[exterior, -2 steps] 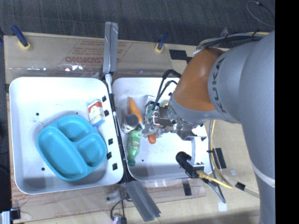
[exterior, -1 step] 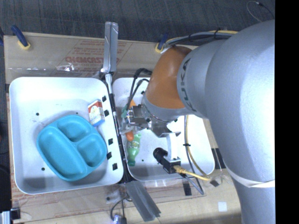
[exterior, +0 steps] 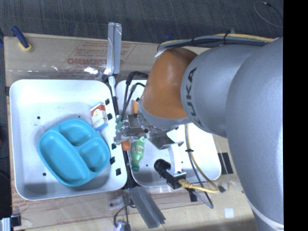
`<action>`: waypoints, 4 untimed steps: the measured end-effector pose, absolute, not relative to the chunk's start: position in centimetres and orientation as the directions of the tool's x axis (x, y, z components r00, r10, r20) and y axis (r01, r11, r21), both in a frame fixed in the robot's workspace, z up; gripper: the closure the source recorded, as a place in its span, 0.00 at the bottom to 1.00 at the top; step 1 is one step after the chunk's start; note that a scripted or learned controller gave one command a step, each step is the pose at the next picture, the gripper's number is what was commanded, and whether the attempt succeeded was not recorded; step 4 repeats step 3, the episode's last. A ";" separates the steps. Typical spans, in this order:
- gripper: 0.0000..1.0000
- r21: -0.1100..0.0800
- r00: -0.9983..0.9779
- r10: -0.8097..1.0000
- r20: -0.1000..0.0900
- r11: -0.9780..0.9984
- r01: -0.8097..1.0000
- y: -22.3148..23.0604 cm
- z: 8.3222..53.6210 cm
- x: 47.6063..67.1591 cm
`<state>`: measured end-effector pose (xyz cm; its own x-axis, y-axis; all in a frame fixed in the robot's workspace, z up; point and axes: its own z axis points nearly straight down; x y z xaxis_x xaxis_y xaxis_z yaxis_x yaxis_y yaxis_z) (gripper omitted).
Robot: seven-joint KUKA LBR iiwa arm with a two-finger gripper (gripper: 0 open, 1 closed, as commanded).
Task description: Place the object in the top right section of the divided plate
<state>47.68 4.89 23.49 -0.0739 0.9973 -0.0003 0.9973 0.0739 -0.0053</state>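
Note:
A blue divided plate (exterior: 73, 150) with three sections lies in the left bin (exterior: 29, 100), with nothing on it. A small red, white and blue carton (exterior: 99, 116) rests against the plate's upper right rim. My gripper (exterior: 127, 130) hangs over the wall between the two bins, under the orange band of the arm (exterior: 166, 88). Just below it a green bottle (exterior: 137, 153) lies in the right bin along its left wall, with a small orange thing (exterior: 125, 146) beside it. I cannot tell whether the gripper touches either of them.
The arm covers most of the right bin (exterior: 204, 153). A grey metal bar (exterior: 114, 47) stands up behind the bins at the middle. Brown cardboard (exterior: 57, 52) lines the bench behind the left bin.

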 end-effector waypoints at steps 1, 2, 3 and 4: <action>1.00 -0.003 -0.370 0.929 0.000 0.370 0.929 3.3 34.1 51.9; 1.00 -0.008 -0.343 0.939 0.001 0.343 0.939 6.1 23.0 47.9; 0.00 -0.008 -0.343 0.939 0.001 0.343 0.939 6.1 23.0 47.9; 0.00 -0.008 -0.343 0.939 0.001 0.343 0.939 6.1 23.0 47.9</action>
